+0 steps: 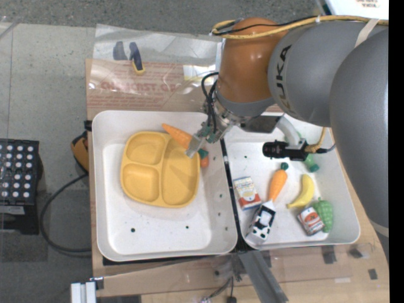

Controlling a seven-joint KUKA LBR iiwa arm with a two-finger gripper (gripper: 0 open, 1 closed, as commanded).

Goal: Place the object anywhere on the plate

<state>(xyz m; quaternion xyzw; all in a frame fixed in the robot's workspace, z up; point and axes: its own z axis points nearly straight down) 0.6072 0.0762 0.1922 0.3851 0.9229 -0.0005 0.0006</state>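
A yellow divided plate [158, 172] lies in the left white bin [113, 232]. An orange toy carrot [175, 133] slants across the plate's upper right rim, pointed tip toward the upper left; its green-topped end [204, 162] pokes out lower right. My gripper [196, 146] reaches down from the grey and orange arm and is shut across the carrot's middle, right at the plate's edge. The carrot's middle is hidden by the fingers.
The right bin [344, 232] holds a second carrot [278, 183], a banana [303, 191], a small carton [247, 192], a black-and-white carton [262, 223], a can [310, 220] and a green toy [325, 212]. A plastic bag [145, 74] lies behind the bins.
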